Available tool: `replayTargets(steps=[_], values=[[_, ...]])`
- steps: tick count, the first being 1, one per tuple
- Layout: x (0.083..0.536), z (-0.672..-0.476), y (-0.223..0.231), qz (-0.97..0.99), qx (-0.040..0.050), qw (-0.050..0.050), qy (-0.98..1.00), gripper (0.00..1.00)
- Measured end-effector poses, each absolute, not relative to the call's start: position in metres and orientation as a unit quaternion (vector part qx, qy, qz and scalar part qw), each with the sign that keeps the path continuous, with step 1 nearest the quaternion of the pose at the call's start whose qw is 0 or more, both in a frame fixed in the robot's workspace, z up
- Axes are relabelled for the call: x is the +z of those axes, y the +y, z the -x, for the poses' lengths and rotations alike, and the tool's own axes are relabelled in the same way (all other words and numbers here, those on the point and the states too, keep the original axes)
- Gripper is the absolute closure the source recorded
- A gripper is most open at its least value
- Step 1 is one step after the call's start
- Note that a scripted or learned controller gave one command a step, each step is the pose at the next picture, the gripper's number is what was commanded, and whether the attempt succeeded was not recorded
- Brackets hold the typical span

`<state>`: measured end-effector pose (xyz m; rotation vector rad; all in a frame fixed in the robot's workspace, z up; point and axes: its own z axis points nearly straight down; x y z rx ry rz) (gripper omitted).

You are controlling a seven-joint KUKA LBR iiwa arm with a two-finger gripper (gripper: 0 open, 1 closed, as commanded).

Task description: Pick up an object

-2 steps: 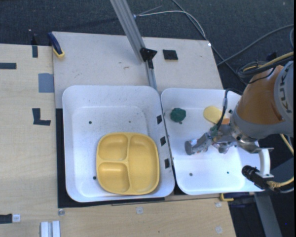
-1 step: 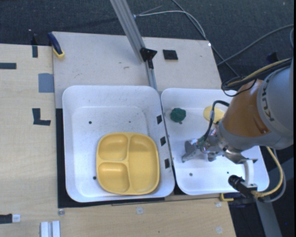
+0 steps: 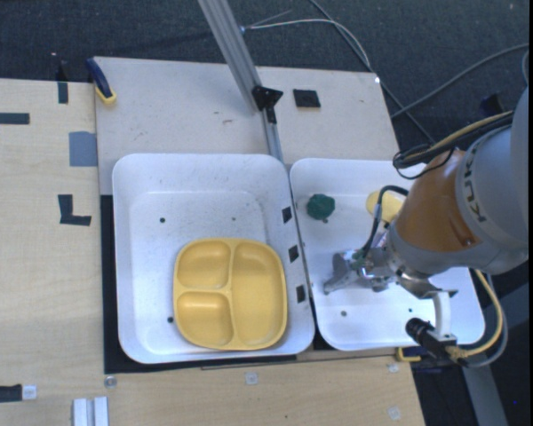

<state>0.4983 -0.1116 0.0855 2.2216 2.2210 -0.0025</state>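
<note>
A small dark green object (image 3: 320,206) lies in the right bin (image 3: 355,327), near its far left side. A yellow object (image 3: 384,204) shows partly at the bin's far right, its right part hidden behind the arm. My gripper (image 3: 339,276) is low over the middle of the right bin, pointing left, in front of the green object and apart from it. I see nothing between its fingers.
The left bin (image 3: 142,238) holds a yellow divided plate (image 3: 230,293) in its near right part. A metal pole (image 3: 235,47) slants down to the gap between the bins. Cables run over the dark floor at the back. A blue and yellow clamp (image 3: 101,82) sits at the far left.
</note>
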Motion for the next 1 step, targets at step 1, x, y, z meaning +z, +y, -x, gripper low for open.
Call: replayTargets(steps=[1], values=[[0.0974,-0.4994,-0.1109,-0.707,0.0006,0.000,0.707,1.00]])
